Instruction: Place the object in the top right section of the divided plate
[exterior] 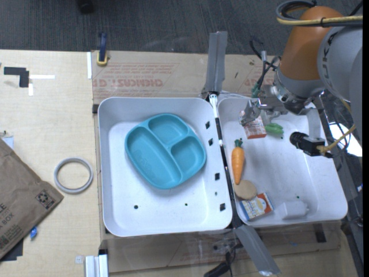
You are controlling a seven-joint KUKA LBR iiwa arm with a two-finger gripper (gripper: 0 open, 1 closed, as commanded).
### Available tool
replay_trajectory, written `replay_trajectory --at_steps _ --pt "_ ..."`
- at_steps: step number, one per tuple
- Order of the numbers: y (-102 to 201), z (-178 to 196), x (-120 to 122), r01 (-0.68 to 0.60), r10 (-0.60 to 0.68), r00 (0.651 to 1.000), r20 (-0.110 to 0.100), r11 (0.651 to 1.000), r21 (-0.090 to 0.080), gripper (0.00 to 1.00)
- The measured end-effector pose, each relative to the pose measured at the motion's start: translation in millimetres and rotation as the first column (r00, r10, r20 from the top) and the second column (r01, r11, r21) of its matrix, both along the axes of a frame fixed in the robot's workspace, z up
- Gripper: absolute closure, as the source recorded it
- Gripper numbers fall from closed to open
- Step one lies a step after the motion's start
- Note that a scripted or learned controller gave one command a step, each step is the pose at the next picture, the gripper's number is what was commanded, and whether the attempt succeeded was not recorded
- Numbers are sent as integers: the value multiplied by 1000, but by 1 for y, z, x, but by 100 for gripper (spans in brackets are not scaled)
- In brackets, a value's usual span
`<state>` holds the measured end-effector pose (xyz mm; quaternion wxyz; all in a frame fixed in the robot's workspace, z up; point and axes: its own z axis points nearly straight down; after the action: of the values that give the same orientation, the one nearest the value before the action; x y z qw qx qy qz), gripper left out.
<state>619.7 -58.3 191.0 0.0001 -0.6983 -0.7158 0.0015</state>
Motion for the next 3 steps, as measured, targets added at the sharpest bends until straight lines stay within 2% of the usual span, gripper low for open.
replay_trajectory --at_steps 1,2,3 --pt "58 0 -77 -33 33 999 -1 999 1 100" --pt "143 -1 -70 -63 63 998 -1 998 0 100" --pt "110 0 -62 -138 138 990 0 990 0 100"
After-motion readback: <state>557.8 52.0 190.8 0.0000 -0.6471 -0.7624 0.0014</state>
